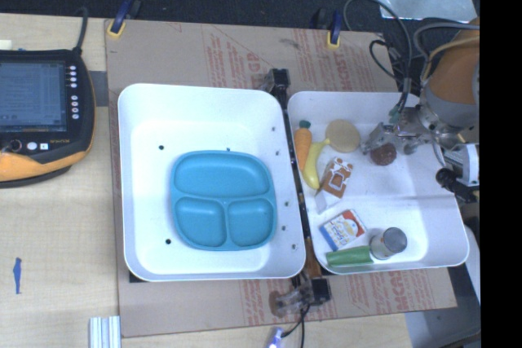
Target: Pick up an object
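The right bin [424, 200] holds several small things. An orange carrot [303, 144] and a yellow banana [313, 165] lie at its left wall. A tan round piece [343, 135] sits near the back, with a brown packet [336, 177] in front of it. A small white and blue box [342, 228], a green piece [351, 257] and a metal can [389, 242] lie along the front. My gripper [395, 139] reaches in from the right at the back of this bin, right over a dark brown round piece [383, 153].
The left bin [147, 118] holds a blue divided plate [222, 198]. A tablet-like control pendant [41, 114] lies on the bench to the far left. Cables [391, 37] hang behind the right bin, near the arm's orange band [453, 73].
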Available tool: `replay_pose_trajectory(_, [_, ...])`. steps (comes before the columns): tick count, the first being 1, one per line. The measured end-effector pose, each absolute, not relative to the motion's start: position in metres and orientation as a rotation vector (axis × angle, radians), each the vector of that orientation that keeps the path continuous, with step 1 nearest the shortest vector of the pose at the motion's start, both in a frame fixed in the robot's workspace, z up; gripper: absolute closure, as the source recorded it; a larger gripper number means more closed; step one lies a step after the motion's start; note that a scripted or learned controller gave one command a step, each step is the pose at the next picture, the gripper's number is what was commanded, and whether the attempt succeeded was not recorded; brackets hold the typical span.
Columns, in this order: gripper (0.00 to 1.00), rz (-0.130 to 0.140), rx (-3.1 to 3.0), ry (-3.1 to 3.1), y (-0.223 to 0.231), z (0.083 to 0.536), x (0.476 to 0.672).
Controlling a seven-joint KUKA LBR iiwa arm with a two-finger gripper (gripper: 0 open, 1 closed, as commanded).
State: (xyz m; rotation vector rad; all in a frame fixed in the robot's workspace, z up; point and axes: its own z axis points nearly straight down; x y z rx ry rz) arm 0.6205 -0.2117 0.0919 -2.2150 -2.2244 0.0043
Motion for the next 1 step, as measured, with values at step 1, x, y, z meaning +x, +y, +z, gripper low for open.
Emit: replay_pose_trajectory(1, [1.00, 0.004, -2.212, -2.226, -0.2119, 0.1026, 0.6209])
